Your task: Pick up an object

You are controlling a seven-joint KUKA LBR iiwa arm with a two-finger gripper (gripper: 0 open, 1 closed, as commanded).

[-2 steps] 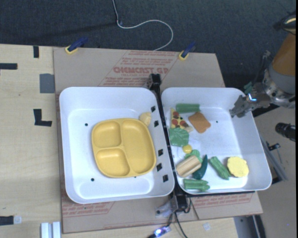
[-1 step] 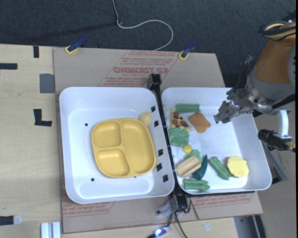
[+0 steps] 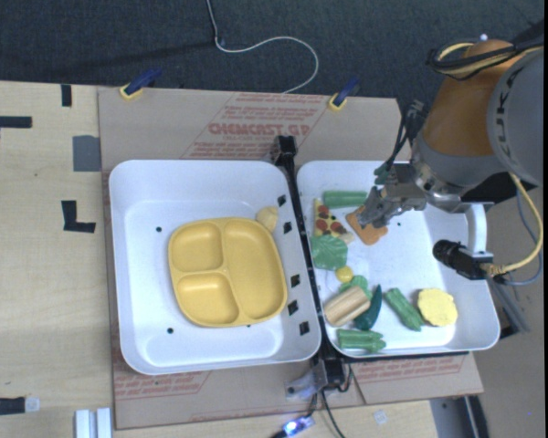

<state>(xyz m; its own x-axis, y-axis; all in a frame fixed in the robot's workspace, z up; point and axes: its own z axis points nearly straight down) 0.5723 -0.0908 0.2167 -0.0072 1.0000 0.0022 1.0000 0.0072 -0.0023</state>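
My gripper [image 3: 380,210] hangs low over the upper middle of the right bin [image 3: 475,336]. An orange-brown piece [image 3: 369,232] lies right beneath its tip, touching or nearly touching it. Around it in that bin lie a green bean pod [image 3: 344,197], a red-spotted slice [image 3: 324,217], a green leafy piece [image 3: 329,252] and a small yellow ball [image 3: 344,275]. Along the near side are a tan roll [image 3: 345,307], a dark teal pepper [image 3: 373,310], a green pickle [image 3: 404,308], a yellow lemon-like piece [image 3: 437,307] and another green pod [image 3: 360,339].
The left bin [image 3: 137,245] holds a yellow divided plate [image 3: 226,270] and a small pale yellow piece [image 3: 268,217] by its right wall. A black divider clip [image 3: 284,148] sits between the bins. The arm's body and cables crowd the right bin's far right side.
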